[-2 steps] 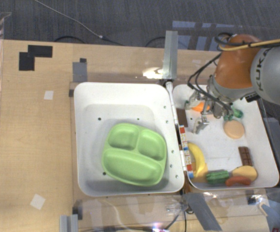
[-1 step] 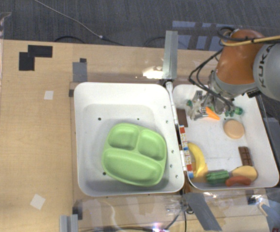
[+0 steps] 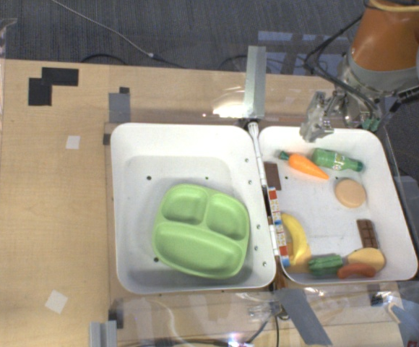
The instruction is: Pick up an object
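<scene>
My gripper [image 3: 316, 126] hangs over the back edge of the right bin [image 3: 391, 166], with nothing visible between its fingers. Just in front of it lie an orange carrot [image 3: 307, 166] and a green bottle [image 3: 337, 160]. A round tan biscuit [image 3: 350, 192] sits in the bin's middle. A yellow banana [image 3: 297, 241] lies at the bin's front left. Along the front edge rest a green vegetable [image 3: 326, 264], a red piece [image 3: 356, 270] and a yellow-orange fruit [image 3: 367, 256]. A small brown chocolate bar [image 3: 368, 232] lies near the right wall.
The left bin [image 3: 134, 165] holds a green divided plate [image 3: 201, 230]. A metal post [image 3: 256, 82] stands behind the divider between the bins. The orange-banded arm [image 3: 397, 27] comes in from the upper right.
</scene>
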{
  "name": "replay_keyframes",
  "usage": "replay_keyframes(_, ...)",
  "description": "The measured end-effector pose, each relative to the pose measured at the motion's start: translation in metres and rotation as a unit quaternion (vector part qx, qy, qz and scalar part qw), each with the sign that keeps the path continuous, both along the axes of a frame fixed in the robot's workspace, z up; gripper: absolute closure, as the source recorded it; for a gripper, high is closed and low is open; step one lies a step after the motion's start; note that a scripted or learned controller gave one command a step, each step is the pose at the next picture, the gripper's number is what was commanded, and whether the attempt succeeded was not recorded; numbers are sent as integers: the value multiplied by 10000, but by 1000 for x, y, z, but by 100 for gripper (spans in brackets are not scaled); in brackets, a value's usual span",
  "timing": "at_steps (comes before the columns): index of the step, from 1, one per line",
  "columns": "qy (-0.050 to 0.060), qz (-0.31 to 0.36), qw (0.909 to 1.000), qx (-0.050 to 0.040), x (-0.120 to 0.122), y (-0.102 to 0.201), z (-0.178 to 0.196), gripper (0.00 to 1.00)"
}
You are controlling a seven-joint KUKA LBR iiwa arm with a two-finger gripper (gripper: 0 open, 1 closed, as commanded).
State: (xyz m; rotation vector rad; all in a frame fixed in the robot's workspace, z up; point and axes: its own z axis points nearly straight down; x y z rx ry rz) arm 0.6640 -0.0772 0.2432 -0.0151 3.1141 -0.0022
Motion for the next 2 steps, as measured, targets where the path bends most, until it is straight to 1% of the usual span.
replay_keyframes(1, 68, -1069, 9942, 35, -3, 51, 50, 100)
replay_keyframes(2, 18, -1053, 9944, 37, -1, 51, 63, 100)
